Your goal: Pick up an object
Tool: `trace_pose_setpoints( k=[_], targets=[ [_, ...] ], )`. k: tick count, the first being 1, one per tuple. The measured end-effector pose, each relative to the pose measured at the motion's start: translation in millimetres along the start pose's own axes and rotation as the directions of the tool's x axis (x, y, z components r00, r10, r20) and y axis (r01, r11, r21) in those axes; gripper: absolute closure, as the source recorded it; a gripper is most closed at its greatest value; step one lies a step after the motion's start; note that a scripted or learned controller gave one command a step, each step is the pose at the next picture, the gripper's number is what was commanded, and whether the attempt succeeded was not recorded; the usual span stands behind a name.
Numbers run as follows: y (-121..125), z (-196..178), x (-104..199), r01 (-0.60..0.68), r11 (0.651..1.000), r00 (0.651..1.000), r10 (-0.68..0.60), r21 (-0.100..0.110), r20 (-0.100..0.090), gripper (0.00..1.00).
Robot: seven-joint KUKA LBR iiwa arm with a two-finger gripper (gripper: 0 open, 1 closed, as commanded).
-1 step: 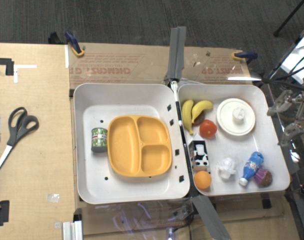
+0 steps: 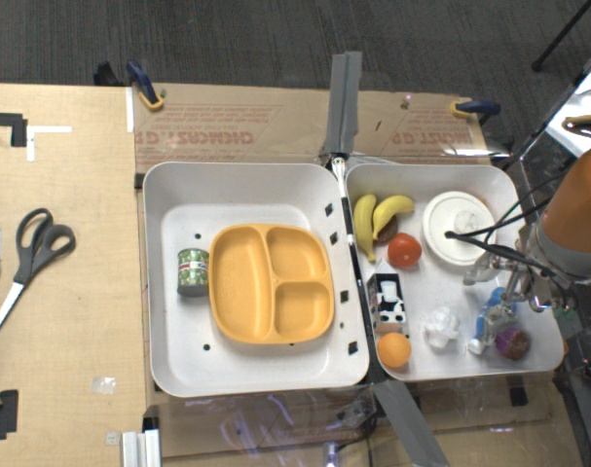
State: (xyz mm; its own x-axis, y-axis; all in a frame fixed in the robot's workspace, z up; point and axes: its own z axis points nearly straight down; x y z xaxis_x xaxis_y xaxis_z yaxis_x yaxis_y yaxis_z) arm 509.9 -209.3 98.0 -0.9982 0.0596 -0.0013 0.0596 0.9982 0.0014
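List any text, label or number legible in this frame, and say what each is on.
Red print on the cardboard sheet behind the bins: upside down and too blurred to quote reliably.
Label on the small green can: too small to read.
Black-and-white carton: print too small to read.

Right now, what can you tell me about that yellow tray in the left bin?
The yellow tray looks like smooth plastic, with rounded corners and three compartments: one long one on its left, two smaller ones on its right. It lies flat, face up, in the middle of the left bin. A small green can sits right against its left edge.
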Motion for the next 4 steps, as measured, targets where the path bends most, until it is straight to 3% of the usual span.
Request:
trace_pose_setpoints(
  k=[1, 2, 3, 4],
  targets=[
    [89, 10, 28, -0.091, 0.996, 0.996, 0.091, -0.001, -0.007, 0.00],
    [104, 9, -49, -0.231, 0.973, 0.973, 0.231, 0.002, -0.002, 0.00],
    [109, 10, -106, -0.583, 0.812, 0.812, 0.583, 0.018, -0.024, 0.00],
    [56, 10, -46, -0.558, 0.830, 0.830, 0.558, 0.004, -0.004, 0.00]
  ],
)
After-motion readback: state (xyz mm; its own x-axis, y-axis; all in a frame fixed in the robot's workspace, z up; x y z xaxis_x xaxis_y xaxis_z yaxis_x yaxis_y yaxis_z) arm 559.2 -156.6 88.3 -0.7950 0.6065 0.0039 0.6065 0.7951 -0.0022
